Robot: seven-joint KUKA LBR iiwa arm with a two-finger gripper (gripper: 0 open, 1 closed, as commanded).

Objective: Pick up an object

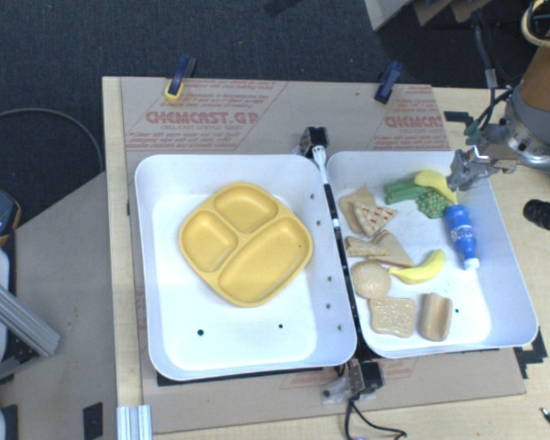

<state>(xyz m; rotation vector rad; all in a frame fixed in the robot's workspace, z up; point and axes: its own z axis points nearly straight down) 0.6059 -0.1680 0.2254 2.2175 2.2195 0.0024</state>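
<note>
At the upper right of the surface [257, 108] we see the arm [532, 99] reaching in over the far corner of the right bin [509, 282], its wrist bent down so the end effector [465, 170] hangs just above the bin's back edge. We cannot tell whether it is open or closed (the tip is small and blurred here), and we see nothing between its tips.

Just below and left of it lie a yellow banana [434, 183], a green pepper [403, 191] and a piece of broccoli [432, 204], close together. A blue bottle [460, 235] lies lengthwise just beside them, toward the bin's right side. Further forward we find a second banana [420, 269], a waffle slice [374, 216], some crackers [376, 248], a cookie [370, 280], a toast slice [392, 316] and a bread roll [435, 316].

In the left bin [165, 319] a yellow divided plate [246, 243] sits near the middle, well apart from the arm.
</note>
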